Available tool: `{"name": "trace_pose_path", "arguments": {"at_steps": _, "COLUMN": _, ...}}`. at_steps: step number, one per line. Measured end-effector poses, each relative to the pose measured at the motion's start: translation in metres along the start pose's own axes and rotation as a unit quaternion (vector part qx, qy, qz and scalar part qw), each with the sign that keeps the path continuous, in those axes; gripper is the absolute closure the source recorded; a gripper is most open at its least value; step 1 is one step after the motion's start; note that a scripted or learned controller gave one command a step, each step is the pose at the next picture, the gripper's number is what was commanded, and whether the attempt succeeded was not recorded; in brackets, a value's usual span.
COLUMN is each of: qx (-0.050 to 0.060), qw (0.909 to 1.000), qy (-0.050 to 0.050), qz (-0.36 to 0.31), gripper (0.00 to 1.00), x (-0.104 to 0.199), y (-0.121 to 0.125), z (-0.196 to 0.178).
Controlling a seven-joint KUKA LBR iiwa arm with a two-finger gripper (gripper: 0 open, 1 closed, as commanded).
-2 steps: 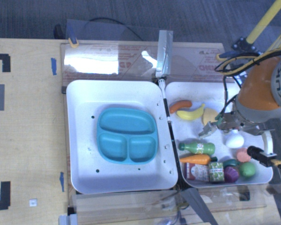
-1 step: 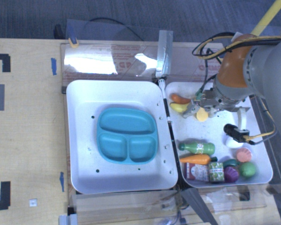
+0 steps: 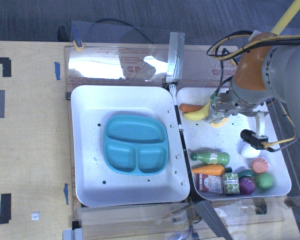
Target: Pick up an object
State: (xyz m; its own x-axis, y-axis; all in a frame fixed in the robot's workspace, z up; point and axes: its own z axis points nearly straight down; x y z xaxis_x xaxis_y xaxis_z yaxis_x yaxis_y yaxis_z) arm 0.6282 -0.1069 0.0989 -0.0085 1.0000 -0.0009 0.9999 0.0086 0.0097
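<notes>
While the arm (image 3: 285, 69) reaches in from the right of the camera view, its gripper (image 3: 218, 111) sits over the far-left part of the right bin (image 3: 227, 140). Fingers are hidden under the gripper body from this angle, so open or closed: cannot tell.

Yellow banana (image 3: 195, 115) lies just beside the fingers, on the side toward the left bin (image 3: 90, 114). One end runs up to the gripper body; contact not resolvable. Orange sausage-shaped piece (image 3: 189, 107) lies against the banana, slightly further from the fingers. Small yellow bit (image 3: 216, 124) pokes out just under the gripper; can't tell what it is.

Other toys sit well apart from the fingers, toward the bin's near edge:
- green bottle (image 3: 211, 158) on its side
- orange carrot (image 3: 208, 170) right next to the bottle
- red-labelled pack (image 3: 210, 183)
- green can (image 3: 231, 184)
- purple piece (image 3: 247, 185)
- green ball (image 3: 264, 180)
- pink round piece (image 3: 260, 165)
- white round piece (image 3: 250, 151), closest to the fingers of that group

Left bin holds a blue divided plate (image 3: 136, 144), well away from the fingers, across the wall between the bins. Both bins rest on the pale tabletop (image 3: 25, 134).
</notes>
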Motion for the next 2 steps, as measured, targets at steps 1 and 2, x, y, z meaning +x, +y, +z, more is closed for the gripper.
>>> {"name": "trace_pose_path", "arguments": {"at_steps": 1, "qx": 0.001, "qw": 1.0000, "qy": 0.000, "qz": 0.000, "gripper": 0.00, "x": -0.001, "y": -0.001, "z": 0.001}}
{"name": "trace_pose_path", "arguments": {"at_steps": 2, "qx": 0.013, "qw": 0.9998, "qy": -0.001, "qz": 0.016, "gripper": 0.00, "x": -0.001, "y": 0.035, "z": 0.014}}
